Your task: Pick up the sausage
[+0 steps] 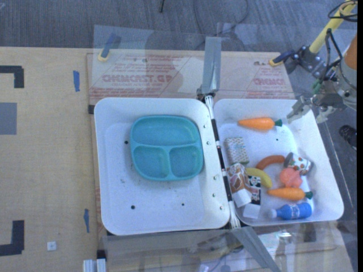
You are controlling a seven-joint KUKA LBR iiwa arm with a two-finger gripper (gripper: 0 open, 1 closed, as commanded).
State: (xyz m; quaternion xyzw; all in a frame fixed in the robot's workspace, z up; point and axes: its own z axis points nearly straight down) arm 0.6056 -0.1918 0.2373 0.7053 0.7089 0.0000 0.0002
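Note:
The sausage [271, 161] is a curved orange-brown piece lying in the middle of the right bin [326, 152], between a yellow banana [259, 177] and a small wrapped item [299, 164]. My gripper [310, 111] hangs over the bin's far right corner, up and to the right of the sausage and well apart from it. Its two fingers [296, 110] are spread open with nothing between them.
The right bin also holds a carrot [258, 123] near the gripper, a second carrot [288, 194], a pink fruit [290, 177], a blue bottle [292, 211] and small packets [237, 149]. A teal divided plate [167, 147] lies in the left bin [113, 208].

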